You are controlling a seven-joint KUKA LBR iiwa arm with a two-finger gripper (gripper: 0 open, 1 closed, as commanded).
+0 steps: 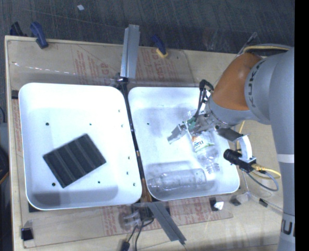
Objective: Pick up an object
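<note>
Robotics lab: clamped plywood bench (65, 56), two white bins (34, 95), industrial arm (259, 88), loose cables (261, 174).

Two clear bottles (178, 180) crowd the right bin's (144, 101) near corner; its far-left floor lies open.

Legible text: partial "KU" lettering on the grey arm (269, 95) beside its orange band; red print on the bench (65, 56) covering, too faint to read.

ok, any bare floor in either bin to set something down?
Left bin: bare above and right of the black ridged pad. Right bin: bare upper-left corner. Crowded toward its near-right, where the gripper and clear bottles sit.
</note>
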